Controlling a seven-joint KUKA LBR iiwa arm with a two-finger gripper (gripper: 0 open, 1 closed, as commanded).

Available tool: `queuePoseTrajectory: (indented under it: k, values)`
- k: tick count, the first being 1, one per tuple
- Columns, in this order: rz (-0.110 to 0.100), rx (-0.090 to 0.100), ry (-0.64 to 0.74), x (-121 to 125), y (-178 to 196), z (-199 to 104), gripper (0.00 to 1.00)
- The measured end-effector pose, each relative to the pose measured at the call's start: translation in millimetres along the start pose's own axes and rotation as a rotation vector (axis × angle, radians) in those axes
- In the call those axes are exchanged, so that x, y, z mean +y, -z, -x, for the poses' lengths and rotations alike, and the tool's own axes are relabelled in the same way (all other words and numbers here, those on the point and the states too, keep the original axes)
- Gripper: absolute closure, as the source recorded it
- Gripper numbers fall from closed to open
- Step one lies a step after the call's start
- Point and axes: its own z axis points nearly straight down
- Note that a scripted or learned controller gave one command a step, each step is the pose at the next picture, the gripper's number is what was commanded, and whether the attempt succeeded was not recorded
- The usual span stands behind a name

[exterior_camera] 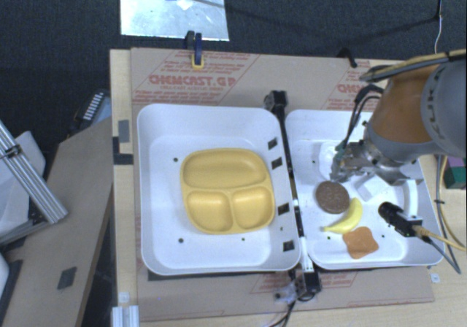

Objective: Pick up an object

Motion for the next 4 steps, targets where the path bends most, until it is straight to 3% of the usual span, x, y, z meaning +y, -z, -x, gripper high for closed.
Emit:
queuePoseTrajectory:
  k: [1, 3, 4]
  values:
    - [0.006, 0.0, 0.002, 2.9, 63.9, -3.7, 1.0]
    - [0.004, 0.0, 0.002, 0.6, 156.6, -6.9, 1.0]
    - [-0.001, 0.002, 0.007, 17.2, 135.7, -57.5, 1.0]
